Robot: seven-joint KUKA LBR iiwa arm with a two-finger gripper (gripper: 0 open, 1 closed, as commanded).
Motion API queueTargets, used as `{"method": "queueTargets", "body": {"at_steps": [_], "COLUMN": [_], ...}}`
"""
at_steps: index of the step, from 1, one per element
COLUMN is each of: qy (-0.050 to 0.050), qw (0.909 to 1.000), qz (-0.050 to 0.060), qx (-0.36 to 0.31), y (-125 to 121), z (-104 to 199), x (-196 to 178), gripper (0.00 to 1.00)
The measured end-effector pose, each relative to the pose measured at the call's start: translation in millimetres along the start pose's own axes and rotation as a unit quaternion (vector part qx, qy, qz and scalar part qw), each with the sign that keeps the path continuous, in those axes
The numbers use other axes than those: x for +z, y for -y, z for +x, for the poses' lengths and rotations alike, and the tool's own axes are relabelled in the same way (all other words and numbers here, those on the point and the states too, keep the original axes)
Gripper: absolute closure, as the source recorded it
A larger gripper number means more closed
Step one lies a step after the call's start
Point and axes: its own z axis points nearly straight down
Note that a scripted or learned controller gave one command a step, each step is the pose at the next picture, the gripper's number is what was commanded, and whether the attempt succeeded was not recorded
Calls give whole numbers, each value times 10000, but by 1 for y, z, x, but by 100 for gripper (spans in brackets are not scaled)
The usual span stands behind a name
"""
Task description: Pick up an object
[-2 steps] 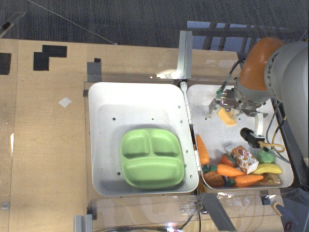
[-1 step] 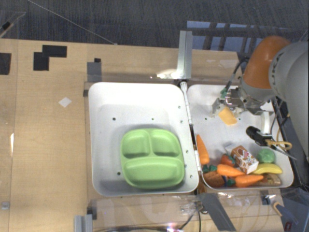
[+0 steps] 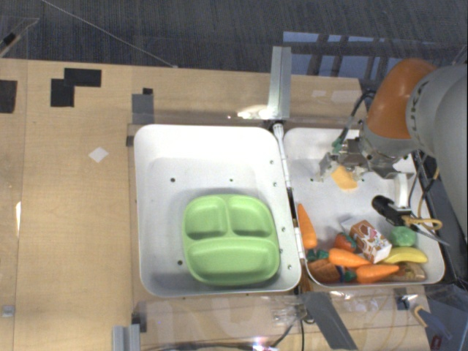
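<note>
A: Camera view from my station: the pale wood surface [image 3: 66, 218] carries two white bins. The left bin [image 3: 157, 152] holds a green divided plate [image 3: 230, 238].

B: And the right bin [image 3: 307, 152]?

A: I see the arm [image 3: 431, 115] reaching over it, the end effector [image 3: 349, 163] low above a yellow object [image 3: 345, 179]. Toy carrots [image 3: 351, 259], a banana [image 3: 406, 255] and a small box [image 3: 370, 241] crowd the near corner.

B: Clenched or released?

A: I cannot tell from here.
</note>
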Motion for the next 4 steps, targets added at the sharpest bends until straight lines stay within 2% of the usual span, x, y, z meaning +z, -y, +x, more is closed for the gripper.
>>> {"method": "queueTargets", "body": {"at_steps": [1, 2, 3, 4], "qy": [15, -9, -8, -8], "qw": [9997, 9985, 9987, 9987], "qz": [-4, 13, -37, -36], "qx": [-233, 544, 508, 504], "y": [51, -21, -24, -24], "z": [-68, -18, -16, -16], "x": [-2, 2, -13, -13], "gripper": [0, 0, 100, 0]}}
